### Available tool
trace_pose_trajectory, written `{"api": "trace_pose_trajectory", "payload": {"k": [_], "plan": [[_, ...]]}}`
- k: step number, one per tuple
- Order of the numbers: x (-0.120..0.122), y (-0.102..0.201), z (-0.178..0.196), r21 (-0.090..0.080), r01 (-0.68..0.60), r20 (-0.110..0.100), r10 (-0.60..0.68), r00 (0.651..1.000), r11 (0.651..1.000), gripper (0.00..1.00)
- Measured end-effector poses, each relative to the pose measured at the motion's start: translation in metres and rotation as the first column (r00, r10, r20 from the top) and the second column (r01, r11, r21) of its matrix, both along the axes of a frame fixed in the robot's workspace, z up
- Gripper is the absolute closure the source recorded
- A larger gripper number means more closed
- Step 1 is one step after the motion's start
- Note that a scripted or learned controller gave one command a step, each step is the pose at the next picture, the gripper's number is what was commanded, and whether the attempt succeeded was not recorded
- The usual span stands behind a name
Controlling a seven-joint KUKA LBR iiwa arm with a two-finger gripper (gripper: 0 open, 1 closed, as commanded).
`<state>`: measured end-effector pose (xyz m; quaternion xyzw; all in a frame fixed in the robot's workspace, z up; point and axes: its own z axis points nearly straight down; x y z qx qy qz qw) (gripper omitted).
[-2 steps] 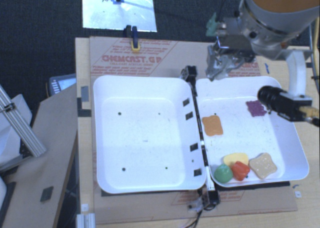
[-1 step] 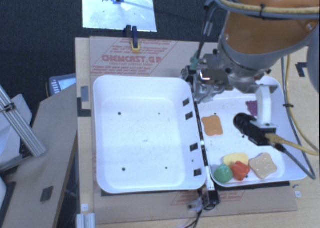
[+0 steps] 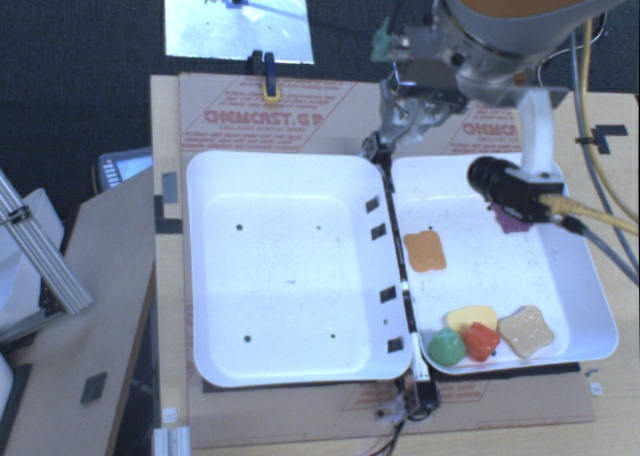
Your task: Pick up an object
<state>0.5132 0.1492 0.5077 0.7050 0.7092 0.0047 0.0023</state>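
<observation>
The pincer (image 3: 400,129) hung over the far end of the seam between the bins; its state could not be told. Small objects (image 3: 480,334) lay clustered in the right bin's (image 3: 590,294) near corner.

Left bin (image 3: 290,274) lay open throughout. Right bin (image 3: 580,284) was crowded at 6 o'clock: green piece (image 3: 446,347), yellow piece (image 3: 470,319), red piece (image 3: 482,341), toast (image 3: 526,331) touching. Orange slab (image 3: 426,251) sat beside divider at 9; the arm (image 3: 500,34) overhung 12.
</observation>
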Motion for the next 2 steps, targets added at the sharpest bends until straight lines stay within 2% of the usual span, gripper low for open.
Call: {"api": "trace_pose_trajectory", "payload": {"k": [1,2], "plan": [[-0.028,0.032,0.029,-0.001,-0.001,-0.006,0.001,1.0,1.0,1.0],[-0.02,-0.075,0.003,-0.006,0.015,-0.009,-0.015,1.0,1.0,1.0]]}}
